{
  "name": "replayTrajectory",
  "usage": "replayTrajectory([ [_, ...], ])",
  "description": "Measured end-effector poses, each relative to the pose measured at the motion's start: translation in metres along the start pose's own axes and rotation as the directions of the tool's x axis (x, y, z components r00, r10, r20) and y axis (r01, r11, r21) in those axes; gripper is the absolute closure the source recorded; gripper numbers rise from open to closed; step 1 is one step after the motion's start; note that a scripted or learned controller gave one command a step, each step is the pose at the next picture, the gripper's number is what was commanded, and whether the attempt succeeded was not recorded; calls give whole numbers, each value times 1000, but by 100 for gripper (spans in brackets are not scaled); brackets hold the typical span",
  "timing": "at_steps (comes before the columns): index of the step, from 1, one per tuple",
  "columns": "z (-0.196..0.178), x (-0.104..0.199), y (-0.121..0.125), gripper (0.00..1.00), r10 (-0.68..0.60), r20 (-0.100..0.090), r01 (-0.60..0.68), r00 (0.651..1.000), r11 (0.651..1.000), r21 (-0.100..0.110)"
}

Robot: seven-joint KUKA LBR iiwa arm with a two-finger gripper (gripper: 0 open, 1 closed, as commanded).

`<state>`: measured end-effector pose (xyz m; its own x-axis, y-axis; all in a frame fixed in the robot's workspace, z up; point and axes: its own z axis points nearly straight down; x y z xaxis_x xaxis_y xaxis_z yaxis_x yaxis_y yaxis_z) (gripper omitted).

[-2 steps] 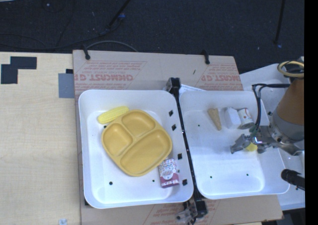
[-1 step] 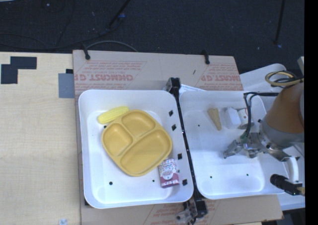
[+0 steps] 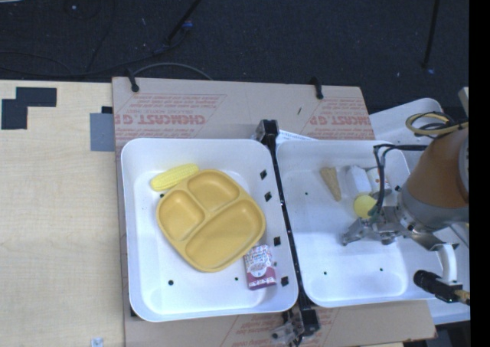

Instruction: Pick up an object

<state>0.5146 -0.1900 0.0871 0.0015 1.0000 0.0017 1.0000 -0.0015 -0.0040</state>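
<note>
Over the right shallow white bin point(image 3: 352, 292), the metal two-finger tool point(image 3: 358, 234) hangs beside a small round yellow ball point(image 3: 364, 204); its opening I cannot tell. It should probably centre over the ball before descending.

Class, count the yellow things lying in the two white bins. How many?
3: a corn cob and a divided plate in the left bin, a small yellow ball in the right bin. The arm may hide others.

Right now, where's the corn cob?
The corn cob lies in the left bin, near its upper-left corner, right beside the top edge of the yellow divided plate.
</note>
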Motion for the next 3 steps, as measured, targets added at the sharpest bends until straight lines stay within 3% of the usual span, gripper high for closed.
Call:
replayTrajectory([
  [1, -11, -1, 0, 100, 3, 0, -3, 1000, 1000, -1],
  [3, -129, 7, -5, 100, -4, 2, 4, 1000, 1000, -7],
])
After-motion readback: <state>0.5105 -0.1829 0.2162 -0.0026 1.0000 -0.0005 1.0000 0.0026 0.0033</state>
